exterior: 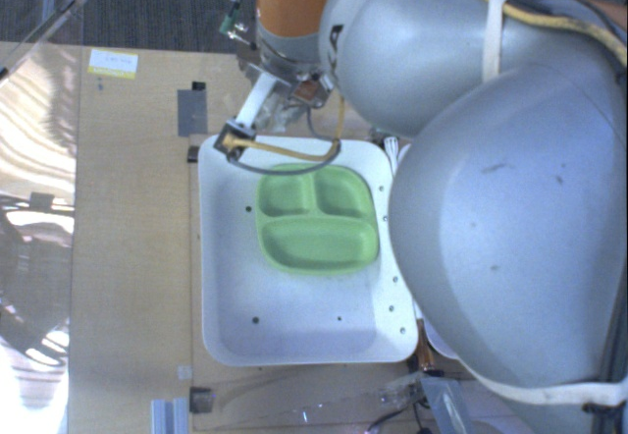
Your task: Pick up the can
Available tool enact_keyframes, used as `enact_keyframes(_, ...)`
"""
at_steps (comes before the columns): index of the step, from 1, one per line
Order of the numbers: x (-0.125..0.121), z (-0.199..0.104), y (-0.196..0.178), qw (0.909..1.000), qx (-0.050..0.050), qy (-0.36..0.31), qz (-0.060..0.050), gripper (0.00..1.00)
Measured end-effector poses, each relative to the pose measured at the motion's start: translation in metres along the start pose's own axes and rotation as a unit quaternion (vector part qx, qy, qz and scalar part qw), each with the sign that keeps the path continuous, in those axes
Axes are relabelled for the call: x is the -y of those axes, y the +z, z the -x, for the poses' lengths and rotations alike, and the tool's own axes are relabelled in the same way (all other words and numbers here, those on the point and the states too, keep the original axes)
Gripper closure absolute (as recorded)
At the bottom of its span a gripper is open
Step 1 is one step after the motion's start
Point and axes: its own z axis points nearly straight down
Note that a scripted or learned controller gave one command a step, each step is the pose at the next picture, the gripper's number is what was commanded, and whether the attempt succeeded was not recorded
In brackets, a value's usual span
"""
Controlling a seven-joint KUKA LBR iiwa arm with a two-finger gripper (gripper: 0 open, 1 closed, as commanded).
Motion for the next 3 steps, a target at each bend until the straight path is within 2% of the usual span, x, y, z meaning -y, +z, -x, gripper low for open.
enact_keyframes(1, -0.007, -0.002, -0.022, 0.9950, -0.001, 0.100, 0.000, 1.00)
enact_keyframes(2, 0.006, 0.002, -0.028, 0.9791, 0.000, -0.203, -0.001, 1.00)
enact_keyframes(3, -0.007, -0.004, -0.084, 0.8998, -0.001, -0.436, 0.002, 1.00)
